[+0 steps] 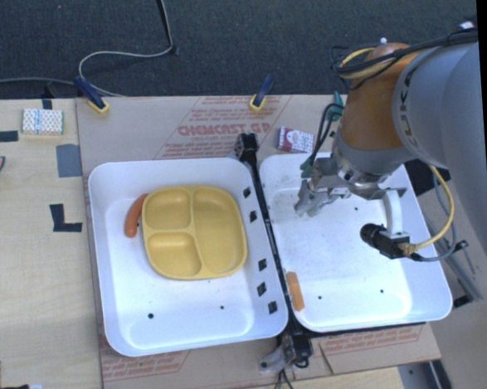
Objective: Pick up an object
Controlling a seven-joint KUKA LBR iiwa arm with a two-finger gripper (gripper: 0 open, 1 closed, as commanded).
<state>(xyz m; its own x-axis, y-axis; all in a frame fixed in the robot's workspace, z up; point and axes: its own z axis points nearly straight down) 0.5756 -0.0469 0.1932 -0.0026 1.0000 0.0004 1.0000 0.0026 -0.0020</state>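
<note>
Left bin (123, 322) holds yellow tray (195, 232) and sausage (132, 216); end effector (311, 203), state unclear, over right bin (417, 302).

A robotics lab: clamped cardboard (214, 129), taped bench (31, 246), loose cables (125, 52).

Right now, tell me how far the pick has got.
Nothing looks picked yet. The gripper hangs over the upper left part of the right bin, and no object shows between its fingers. In hand: only the approach. Left to do: the whole grasp and lift. Candidates lie apart from it: a small orange piece at that bin's left edge, and in the left bin a yellow divided plate with an orange sausage-like piece beside it.
</note>
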